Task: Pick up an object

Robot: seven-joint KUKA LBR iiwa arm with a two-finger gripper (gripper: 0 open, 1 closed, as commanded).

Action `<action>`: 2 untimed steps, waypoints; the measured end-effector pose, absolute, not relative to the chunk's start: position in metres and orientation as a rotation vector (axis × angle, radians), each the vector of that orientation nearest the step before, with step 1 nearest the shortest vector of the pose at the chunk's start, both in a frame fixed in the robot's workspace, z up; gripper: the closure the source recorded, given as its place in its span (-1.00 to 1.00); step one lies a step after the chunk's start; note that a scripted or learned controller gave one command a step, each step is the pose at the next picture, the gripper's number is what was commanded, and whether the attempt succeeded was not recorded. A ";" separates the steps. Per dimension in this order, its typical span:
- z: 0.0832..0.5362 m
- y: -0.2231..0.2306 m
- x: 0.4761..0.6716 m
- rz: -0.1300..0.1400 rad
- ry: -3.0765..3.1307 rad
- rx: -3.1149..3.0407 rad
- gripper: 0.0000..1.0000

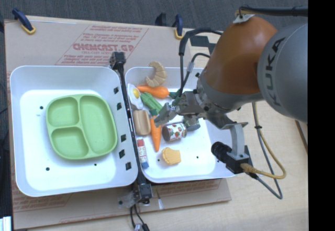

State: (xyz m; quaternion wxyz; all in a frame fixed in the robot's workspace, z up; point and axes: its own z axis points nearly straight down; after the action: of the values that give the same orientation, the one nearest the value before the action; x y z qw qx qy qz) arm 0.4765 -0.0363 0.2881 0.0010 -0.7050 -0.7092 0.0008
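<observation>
The right bin (201,164) holds several toy foods. Among them are a beige croissant (156,73), an orange carrot (153,90), a green vegetable (151,101), a tan bread roll (141,121), a second carrot (156,138), a small brown can (174,131) and a yellow-orange snack (170,156). My gripper (177,117) hangs low over the middle of this bin, just above the can and right of the green vegetable. It looks open, with one finger (165,112) to the can's upper left and the other (191,124) to its right. Nothing is held.
The left bin (21,172) holds a green three-section plate (81,125). A white-and-red tube (142,151) lies along the right bin's left wall. A fried-egg toy (134,92) lies near the divider. The arm's body covers the right bin's right side, and cables trail off the bench at right.
</observation>
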 end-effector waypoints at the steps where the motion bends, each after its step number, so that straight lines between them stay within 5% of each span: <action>1: 0.288 -0.036 0.476 0.003 -2.227 -2.213 -1.00; 2: 0.288 -0.036 0.476 0.003 -2.227 -2.213 -1.00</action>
State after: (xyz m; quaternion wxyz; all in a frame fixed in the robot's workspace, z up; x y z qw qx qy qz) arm 0.4765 -0.0363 0.2881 0.0010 -0.7050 -0.7092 0.0008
